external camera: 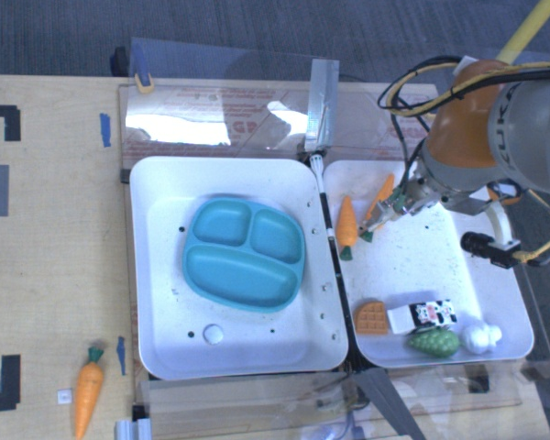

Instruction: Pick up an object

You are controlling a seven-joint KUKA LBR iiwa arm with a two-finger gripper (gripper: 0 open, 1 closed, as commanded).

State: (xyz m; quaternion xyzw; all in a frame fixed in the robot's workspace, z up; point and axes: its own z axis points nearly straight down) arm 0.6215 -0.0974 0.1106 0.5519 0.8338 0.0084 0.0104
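A: Where's the target?

B: Carrot (346,222) lies in the right bin (495,291), hard against the divider, green tip toward the front. Jaws (382,211) sit just beside it, low; can't tell if they're apart or together, too small.

A: Handling?

B: Looks like a hard plastic toy: light, stiff, smooth, tapered. Likely to slip or roll. I'd grab across the thick middle, not the tip.

A: Risk?

B: The wall crowds one finger.
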